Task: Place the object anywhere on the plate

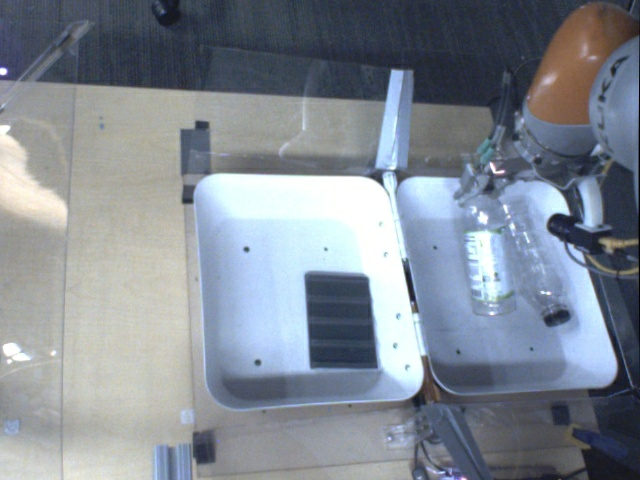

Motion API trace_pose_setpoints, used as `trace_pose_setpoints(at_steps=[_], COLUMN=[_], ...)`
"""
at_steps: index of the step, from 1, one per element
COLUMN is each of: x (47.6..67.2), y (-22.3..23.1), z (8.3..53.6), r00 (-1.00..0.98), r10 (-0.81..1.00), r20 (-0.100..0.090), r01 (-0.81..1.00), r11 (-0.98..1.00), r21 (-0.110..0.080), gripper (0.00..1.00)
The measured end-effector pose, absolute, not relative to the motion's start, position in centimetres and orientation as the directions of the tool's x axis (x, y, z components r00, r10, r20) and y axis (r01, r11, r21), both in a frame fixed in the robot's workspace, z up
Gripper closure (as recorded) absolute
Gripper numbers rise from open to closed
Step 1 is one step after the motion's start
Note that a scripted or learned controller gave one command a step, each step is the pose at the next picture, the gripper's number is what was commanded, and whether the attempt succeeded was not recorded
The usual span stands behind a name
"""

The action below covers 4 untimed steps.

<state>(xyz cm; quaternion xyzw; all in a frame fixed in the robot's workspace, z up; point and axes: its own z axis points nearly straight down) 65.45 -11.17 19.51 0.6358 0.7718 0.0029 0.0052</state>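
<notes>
**Plastic bottles lying in the right bin, plate in the left**

Plastic bottles, two of them and both clear, lie side by side on the floor of the right bin [440,298]. The labelled bottle [487,263] has a pale wrap with green print around its middle; the writing is too small to read. Its long axis runs near to far, broad base toward the near side, neck toward the far rim. Just beside it on the right, the dark-capped bottle [532,258] lies slightly slanted, its dark cap [556,317] pointing to the near right.

In the left bin [250,228], well apart from the bottles, a dark ribbed rectangular plate [341,319] lies flat near the front wall, its ribs running across.

Farther back, the gripper [478,176] hangs over the far edge of the right bin, right at the neck end of the labelled bottle. Whether its fingers are spread or closed, I cannot tell. Above it sits the arm's orange band [570,58]. The bins rest on a pale wooden bench [110,298].
</notes>
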Motion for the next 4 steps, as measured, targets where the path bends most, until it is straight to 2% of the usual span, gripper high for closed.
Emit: trace_pose_setpoints(at_steps=[1,2,3,4], x=[64.1,67.0,66.4,62.4], y=[-7.8,1.1,-1.2,8.4], z=[27.0,25.1,30.6,20.0], r00=[-0.374,-0.53,-0.611,-0.441], r10=[0.927,0.848,0.791,0.898], r20=[-0.003,-0.002,-0.005,0.0], r01=[0.927,0.848,0.791,0.898], r11=[0.374,0.53,0.611,0.441], r21=[0.008,0.006,0.007,0.003], gripper=[1.0,1.0,1.0,1.0])
